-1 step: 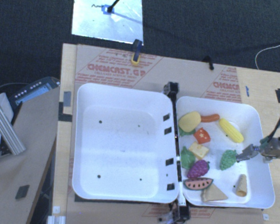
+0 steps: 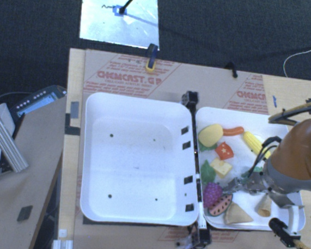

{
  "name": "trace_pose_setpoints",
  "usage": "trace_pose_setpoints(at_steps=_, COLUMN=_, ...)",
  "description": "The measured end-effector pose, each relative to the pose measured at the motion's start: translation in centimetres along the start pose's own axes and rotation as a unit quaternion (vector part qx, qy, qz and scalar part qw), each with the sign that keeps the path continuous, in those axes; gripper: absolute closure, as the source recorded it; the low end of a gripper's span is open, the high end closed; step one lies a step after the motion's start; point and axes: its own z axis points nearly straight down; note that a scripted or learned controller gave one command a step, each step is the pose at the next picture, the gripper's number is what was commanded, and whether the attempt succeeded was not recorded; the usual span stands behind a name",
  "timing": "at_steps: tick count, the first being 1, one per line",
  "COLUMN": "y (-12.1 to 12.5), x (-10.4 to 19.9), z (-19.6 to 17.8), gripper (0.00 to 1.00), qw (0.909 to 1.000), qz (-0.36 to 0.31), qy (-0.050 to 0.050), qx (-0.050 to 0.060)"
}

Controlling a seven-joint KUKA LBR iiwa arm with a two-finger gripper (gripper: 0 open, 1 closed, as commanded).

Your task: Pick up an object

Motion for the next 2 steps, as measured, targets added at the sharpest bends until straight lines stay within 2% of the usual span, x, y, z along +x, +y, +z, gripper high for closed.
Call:
trace_pose_setpoints(at_steps=1, y=10.06, x=5.67, z=-0.67, gripper=0.0, qw=1.0, qz=-0.002, qy=-0.002, qx=-0.008)
trace_pose_setpoints(at_steps=2, y=9.62, x=5.23, z=-1.66, gripper=1.0, qw=1.0, qz=0.001, qy=-0.002, qx=-0.005)
